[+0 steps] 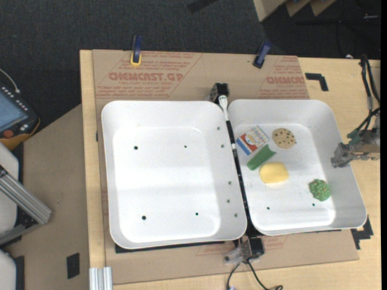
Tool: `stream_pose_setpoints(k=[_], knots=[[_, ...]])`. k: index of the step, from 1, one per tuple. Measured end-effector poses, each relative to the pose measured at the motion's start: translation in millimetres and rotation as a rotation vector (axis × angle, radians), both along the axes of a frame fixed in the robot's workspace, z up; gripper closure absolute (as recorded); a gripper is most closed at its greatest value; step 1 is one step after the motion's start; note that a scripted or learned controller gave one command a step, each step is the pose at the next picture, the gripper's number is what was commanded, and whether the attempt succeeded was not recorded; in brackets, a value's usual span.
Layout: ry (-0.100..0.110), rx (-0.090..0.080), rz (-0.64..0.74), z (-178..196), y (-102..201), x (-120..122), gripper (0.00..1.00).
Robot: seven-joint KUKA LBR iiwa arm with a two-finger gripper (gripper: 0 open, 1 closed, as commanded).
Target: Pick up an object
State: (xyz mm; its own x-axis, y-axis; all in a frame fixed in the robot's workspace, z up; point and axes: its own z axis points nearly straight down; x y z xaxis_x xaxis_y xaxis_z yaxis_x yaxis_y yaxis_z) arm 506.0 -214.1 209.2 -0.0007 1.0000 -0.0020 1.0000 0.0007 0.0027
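The right bin (pixel 320 116) holds several small objects. A round speckled cookie (pixel 283 138) lies toward its back. Left of it sits a white packet (pixel 253 139) with red and blue print. A green oblong piece (pixel 261 157) lies tilted just in front of the packet. A yellow rounded lump (pixel 274 174) rests near the bin's middle. A bumpy green ball (pixel 320 190) lies at the front right. All of them rest on the bin floor, apart from each other except the packet and green piece, which touch.
The left bin (pixel 121 132) stands beside the right one, their rims meeting along a hinge strip (pixel 233 156). A small metal fitting with cables (pixel 349 151) sits at the right bin's right rim. Clamps (pixel 136 52) hold the cardboard base at the back.
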Motion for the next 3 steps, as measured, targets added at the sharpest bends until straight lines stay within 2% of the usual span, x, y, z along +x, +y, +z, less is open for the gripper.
stream_pose_setpoints(k=[1,2,3], knots=[[-0.012,0.001,0.010,107,77,33,1.00],[0.007,0.001,-0.011,78,-15,-31,1.00],[-0.007,0.000,0.007,143,60,0,1.00]])
